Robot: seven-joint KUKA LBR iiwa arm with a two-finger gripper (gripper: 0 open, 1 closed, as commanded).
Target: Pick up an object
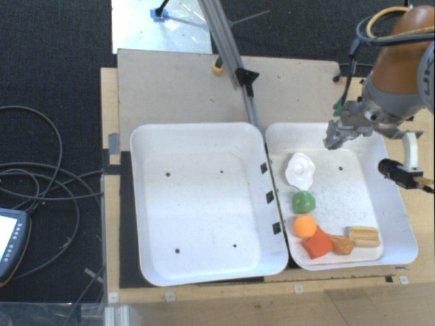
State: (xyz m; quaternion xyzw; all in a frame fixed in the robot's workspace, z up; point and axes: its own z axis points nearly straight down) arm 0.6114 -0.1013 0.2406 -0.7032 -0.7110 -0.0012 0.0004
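White plastic bins: two shallow bins sit side by side on the pale brown surface; the left bin is the wider, the right bin touches it along a dark seam with black clips.
Objects: all lie in the right bin, on its left and near parts.
White crumpled lump: farthest of the group, close to the bin's left wall, roughly round with no clear long axis.
Green ball: just near of the white lump, close beside it.
Orange ball: just near of the green ball, almost touching it; the three make a line running far to near.
Red wedge-shaped block: touching the orange ball on its near right side, tilted diagonally.
Small orange-brown piece: against the red block's right side.
Tan bread-like stick: at the right end of the near row, its long axis left to right, lying flat.
Arm: grey with an orange segment, entering from the right over the far right corner of the right bin, wrist angled down and to the left.
Pincer: above the far edge of the right bin, to the right of and beyond the white lump, apart from every object; whether its jaws are wide or narrow I cannot tell.
Black cables: on the dark floor to the left.
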